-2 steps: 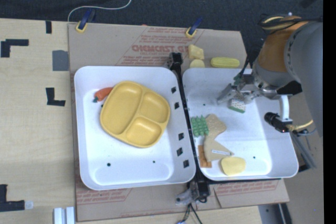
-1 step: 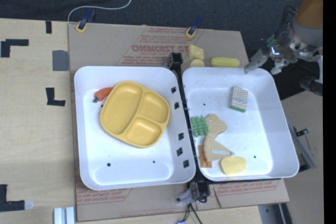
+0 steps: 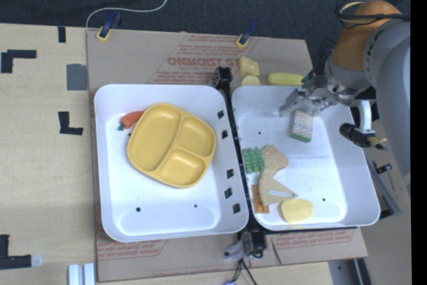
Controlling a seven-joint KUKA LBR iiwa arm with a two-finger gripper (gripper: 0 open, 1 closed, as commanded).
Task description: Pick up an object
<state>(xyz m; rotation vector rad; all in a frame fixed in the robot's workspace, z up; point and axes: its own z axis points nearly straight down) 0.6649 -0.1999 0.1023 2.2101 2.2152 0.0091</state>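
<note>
My gripper (image 3: 304, 103) hangs over the back of the right bin (image 3: 347, 173), fingers spread, so it is open. A speckled sponge with a green edge (image 3: 302, 125) lies right in front of the fingertips, and I see nothing clamped between them. Farther forward in this bin lie a green ridged piece (image 3: 253, 160), a tan cracker-like piece (image 3: 274, 157), a beige wedge (image 3: 272, 189), a yellow lump (image 3: 296, 210) and a thin orange stick (image 3: 256, 199). In the left bin (image 3: 113, 197) a yellow divided plate (image 3: 171, 144) rests beside an orange carrot (image 3: 131, 119).
Behind the right bin, on the cardboard, sit two pale yellow lumps (image 3: 249, 67) (image 3: 250, 81) and a yellow corn-like piece (image 3: 285, 79). The bins' shared rim with black clips (image 3: 229, 137) runs between them. The arm's grey body (image 3: 393, 83) fills the right side.
</note>
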